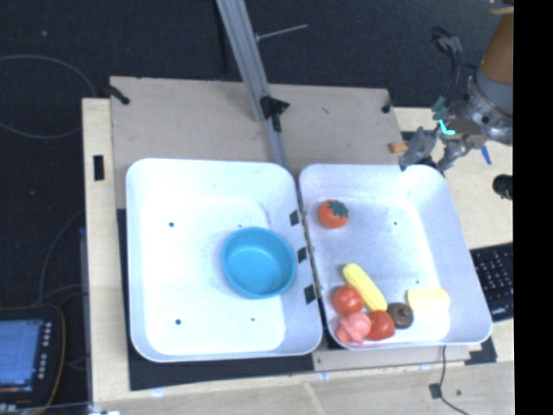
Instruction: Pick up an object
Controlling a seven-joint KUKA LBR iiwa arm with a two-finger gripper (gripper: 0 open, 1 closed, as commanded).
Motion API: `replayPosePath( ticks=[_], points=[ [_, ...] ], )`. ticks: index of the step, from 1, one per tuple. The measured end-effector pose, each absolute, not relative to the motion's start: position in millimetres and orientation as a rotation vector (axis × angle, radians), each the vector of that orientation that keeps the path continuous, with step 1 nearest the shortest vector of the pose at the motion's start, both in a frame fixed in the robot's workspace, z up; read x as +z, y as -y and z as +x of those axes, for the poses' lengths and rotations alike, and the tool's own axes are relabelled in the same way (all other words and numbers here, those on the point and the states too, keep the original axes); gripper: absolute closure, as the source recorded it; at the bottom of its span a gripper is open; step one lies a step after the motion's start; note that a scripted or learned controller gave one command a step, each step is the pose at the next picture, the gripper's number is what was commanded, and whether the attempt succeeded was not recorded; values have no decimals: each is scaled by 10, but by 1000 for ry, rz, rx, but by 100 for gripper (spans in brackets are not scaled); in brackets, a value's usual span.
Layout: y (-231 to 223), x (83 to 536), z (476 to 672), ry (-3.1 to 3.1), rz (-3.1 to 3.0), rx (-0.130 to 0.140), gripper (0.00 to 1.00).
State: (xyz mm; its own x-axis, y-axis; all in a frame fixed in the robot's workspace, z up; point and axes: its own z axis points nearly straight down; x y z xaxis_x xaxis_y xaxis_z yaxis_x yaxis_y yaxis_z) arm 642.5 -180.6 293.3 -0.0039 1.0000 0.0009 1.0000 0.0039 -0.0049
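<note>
Gripper [429, 152] at upper right of frame, over the far right corner of the right bin [449, 223], above its rim. Fingers spread apart, nothing between them. Arm [494, 67] enters from the right edge, orange band showing.

Right bin: tomato [333, 213] alone near the upper left of the bin. Cluster at the bin's lower edge: banana [365, 286], red fruit [347, 300] touching it, pink item [352, 328], second red fruit [381, 324], dark donut [400, 315], pale yellow block [429, 302].

Left bin [164, 197]: blue bowl [257, 262], upright, toward its right side.

Surface [346, 111] bare behind the bins. Keyboard [492, 275] at right edge.
</note>
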Motion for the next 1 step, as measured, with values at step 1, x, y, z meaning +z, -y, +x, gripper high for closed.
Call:
replayPosePath(
  ticks=[1],
  points=[
    [1807, 2980, 6437, 2228, -2218, -3, 0]
  ],
)
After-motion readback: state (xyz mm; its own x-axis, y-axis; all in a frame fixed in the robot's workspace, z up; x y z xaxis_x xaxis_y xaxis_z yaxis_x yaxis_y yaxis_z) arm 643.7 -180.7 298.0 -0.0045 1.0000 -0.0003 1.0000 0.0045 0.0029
